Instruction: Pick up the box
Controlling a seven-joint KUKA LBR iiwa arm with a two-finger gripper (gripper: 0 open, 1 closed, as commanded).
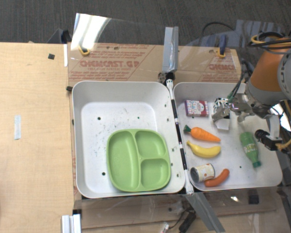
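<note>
While the bench (29, 106) stands quiet, the two white bins sit side by side on it, and I take the divider between them as my landmark. Left of the divider: left bin (87, 130), holding a green three-compartment plate (138, 160) toward its near corner, close to the divider. Right of the divider: right bin (266, 178), with the arm (276, 72) (grey, orange band) reaching over its far side, well away from the divider. The gripper (222, 116) hangs above the bin floor, pointing toward the divider; whether its fingers are spread or closed I cannot tell, and nothing is seen held.

Contents of right bin, by size: green bottle (250, 148), farthest from the divider; carrot (202, 134) and banana (204, 150) near it; red sausage (218, 177) beside a small can (202, 172) at the near edge. The box (196, 108) (pink-and-white) lies flat just beside the divider at the far end, apart from the gripper.
</note>
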